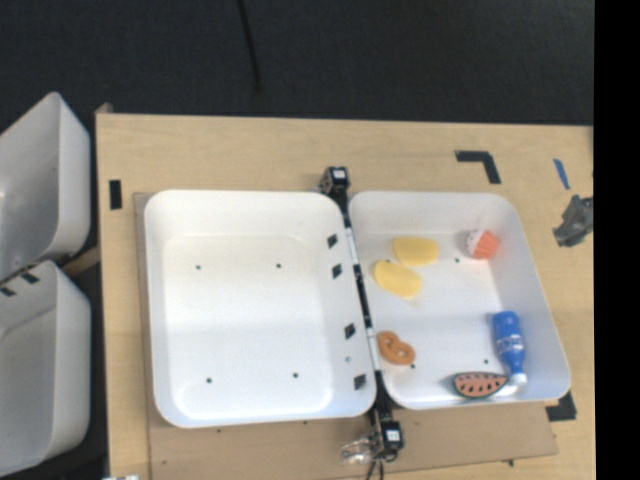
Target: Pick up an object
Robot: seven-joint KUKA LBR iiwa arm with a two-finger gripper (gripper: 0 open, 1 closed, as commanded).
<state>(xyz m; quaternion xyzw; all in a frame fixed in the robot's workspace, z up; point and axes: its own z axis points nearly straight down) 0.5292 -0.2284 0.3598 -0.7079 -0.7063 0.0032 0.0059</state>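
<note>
The tabletop (pixel 250 143) carries two shallow white bins side by side: the left bin (pixel 250 313) at nine o'clock from centre, and the right bin (pixel 450 213) at three o'clock, which holds every candidate for the pick. Going down in size within it: a blue bottle (pixel 508 342) lies along the wall at four o'clock, touching or nearly touching a watermelon slice (pixel 480 384) at the five o'clock rim; two yellow pieces (pixel 405 265) sit just beside each other toward twelve o'clock of that bin; a pretzel (pixel 395 349) rests close to the divider at seven o'clock; a small orange-and-white piece (pixel 482 244) sits at the two o'clock corner. A dark grey shape at the three o'clock edge of the view, over the tabletop well apart from the bin, may be the pincer (pixel 573 220); I cannot tell how far open it is or whether it has hold of anything. The risks, as I judge them: the bottle and the slice hug the wall, so a descent there could strike the rim; the bottle may roll away; the paired yellow pieces could be nudged apart instead of gripped.
</note>
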